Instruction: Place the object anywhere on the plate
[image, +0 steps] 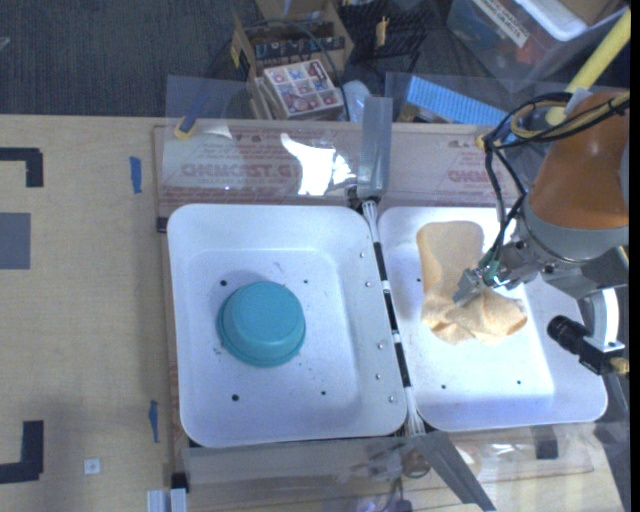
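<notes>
Tan cloth under my end effector in the right bin.

My end effector (478, 283) sits low on the crumpled tan cloth (465, 300), which lies in the right white bin (520, 400); I cannot tell how far it is open or whether it grips the fabric. Well apart, in the left white bin (200, 400), a teal plate (262, 322) rests upside down.

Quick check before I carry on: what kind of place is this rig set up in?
Probably a robotics lab or test bench. Two white bins sit side by side on a taped wooden bench, a cabled grey and orange arm reaches in, and boxes clutter the floor behind.
</notes>
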